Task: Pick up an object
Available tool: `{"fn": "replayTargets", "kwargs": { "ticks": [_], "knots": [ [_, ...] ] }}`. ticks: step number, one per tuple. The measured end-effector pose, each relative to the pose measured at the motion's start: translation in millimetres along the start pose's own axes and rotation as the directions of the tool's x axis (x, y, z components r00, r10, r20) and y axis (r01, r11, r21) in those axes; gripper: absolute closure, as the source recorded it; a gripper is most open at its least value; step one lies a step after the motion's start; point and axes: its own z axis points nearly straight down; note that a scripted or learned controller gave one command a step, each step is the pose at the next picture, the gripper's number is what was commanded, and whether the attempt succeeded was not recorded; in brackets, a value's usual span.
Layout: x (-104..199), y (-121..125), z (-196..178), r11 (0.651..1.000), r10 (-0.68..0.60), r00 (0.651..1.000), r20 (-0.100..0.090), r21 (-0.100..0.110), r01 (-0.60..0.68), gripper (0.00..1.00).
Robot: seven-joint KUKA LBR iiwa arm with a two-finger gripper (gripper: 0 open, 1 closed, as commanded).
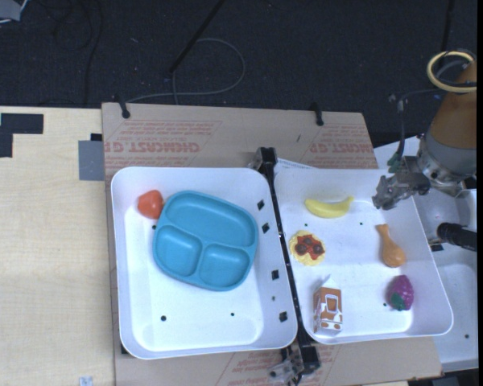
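Pale surface [40, 256], two bins. Gripper [393, 190] at three o'clock, finger state unclear; banana [328, 207] ungrasped, pickup pending.

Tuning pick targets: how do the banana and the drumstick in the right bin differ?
The banana is yellow and curved, lying roughly crosswise; the drumstick is orange, bulbous at one end, lying nearer lengthwise. The banana sits mid-bin at the far side; the drumstick is nearer the right wall. Both lie flat, untouched by the gripper.

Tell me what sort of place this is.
Probably a robot lab's grasping test bench: two white bins on taped cardboard, toy food such as a banana, and loose cables behind.
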Motion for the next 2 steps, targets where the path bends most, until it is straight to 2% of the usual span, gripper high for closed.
{"fn": "replayTargets", "kwargs": {
  "ticks": [2],
  "knots": [
    [8.0, -1.7, -102.1, 1.0, -0.004, 1.0, 0.0, -0.001, 0.004, 1.0]
  ]
}}
